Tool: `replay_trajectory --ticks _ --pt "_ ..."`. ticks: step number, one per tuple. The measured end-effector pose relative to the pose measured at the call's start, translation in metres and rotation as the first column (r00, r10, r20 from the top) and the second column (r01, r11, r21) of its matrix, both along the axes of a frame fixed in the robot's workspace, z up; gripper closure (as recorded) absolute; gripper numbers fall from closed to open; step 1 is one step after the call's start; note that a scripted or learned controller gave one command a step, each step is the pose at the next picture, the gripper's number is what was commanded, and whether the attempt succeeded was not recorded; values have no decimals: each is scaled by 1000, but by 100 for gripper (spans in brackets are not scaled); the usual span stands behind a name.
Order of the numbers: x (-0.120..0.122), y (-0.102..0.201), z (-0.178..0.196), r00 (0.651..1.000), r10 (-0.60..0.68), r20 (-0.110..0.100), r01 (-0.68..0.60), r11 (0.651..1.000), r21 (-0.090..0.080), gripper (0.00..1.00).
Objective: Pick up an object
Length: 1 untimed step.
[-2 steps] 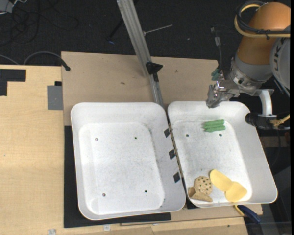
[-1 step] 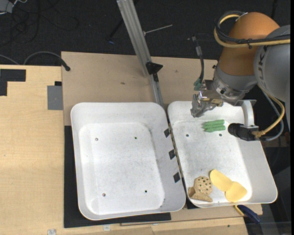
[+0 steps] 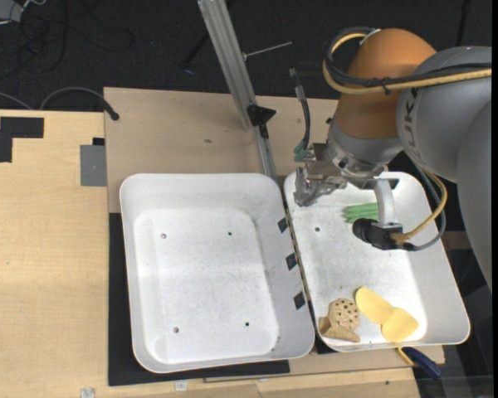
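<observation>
My gripper (image 3: 309, 191) hangs over the far left part of the right bin (image 3: 448, 313), close above the bin floor, with nothing visible between its metal fingers. A green object (image 3: 359, 213) lies to its right, partly under the arm's wrist. A yellow, banana-like object (image 3: 386, 313) rests in the near right corner of the same bin. Beside it on the left sits a tan speckled object (image 3: 342, 319).
The left bin (image 3: 145, 214) stands beside the right one, split from it by a wall with black clips (image 3: 291, 260). A slanted metal rail (image 3: 232, 65) rises behind the bins. A black cable connector (image 3: 375, 235) dangles from the wrist over the right bin.
</observation>
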State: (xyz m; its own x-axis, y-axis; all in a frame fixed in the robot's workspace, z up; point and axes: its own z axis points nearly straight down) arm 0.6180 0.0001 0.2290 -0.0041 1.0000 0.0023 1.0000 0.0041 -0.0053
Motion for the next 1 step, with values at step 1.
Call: replay_trajectory --ticks 1 --pt "-24 51 9 1000 0 0 0 1000 0 100"
